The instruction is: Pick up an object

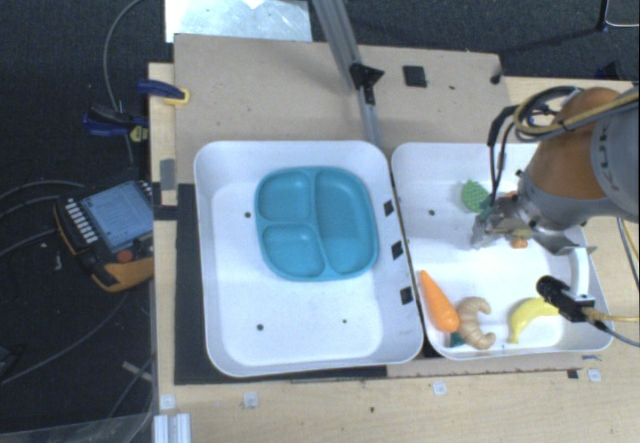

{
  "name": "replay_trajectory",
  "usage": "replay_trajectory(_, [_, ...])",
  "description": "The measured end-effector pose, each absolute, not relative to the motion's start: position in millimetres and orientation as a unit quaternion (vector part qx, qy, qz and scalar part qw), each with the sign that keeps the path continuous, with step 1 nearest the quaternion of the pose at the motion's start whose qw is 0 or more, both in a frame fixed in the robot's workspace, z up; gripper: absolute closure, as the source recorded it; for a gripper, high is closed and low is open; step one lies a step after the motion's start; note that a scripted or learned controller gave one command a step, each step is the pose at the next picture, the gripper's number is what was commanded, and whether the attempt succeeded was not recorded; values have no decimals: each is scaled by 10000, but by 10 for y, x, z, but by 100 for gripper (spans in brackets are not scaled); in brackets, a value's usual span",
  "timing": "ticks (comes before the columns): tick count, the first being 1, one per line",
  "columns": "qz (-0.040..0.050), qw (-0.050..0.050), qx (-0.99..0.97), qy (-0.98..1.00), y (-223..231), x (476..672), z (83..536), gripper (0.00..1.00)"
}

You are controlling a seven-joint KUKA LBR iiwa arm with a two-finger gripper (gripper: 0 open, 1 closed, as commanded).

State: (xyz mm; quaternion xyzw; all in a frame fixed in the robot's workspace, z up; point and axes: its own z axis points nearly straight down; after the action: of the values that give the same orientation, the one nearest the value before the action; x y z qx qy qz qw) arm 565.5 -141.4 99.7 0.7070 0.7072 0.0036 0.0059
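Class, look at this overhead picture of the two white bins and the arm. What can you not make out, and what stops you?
- Claw: blurred and small in the camera view, so open or shut is unclear.
- Green object in the right bin: too blurred to name, with a cable crossing beside it.
- Small teal item: mostly hidden between the carrot and the tan piece.
- Arm: cut off by the right edge.

Place: robotics lab
Floor: dark carpet (60,11), loose cables (130,21) at 10 o'clock
Table: board (300,81) bearing two white bins (230,331)
Gear: handheld controller (105,231) at 9 o'clock
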Motion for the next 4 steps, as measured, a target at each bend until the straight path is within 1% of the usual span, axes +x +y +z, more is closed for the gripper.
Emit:
replay_trajectory(1, [13, 22, 7054, 7088, -1409, 5697, 1629, 100])
replay_trajectory(2, [18, 30, 7052, 7090, -1439, 5782, 2097, 100])
replay_trajectory(3, [15, 22, 7050, 7092, -1440, 5795, 2415, 100])
replay_trajectory(4, [13, 7, 7037, 7104, -997, 5856, 2448, 100])
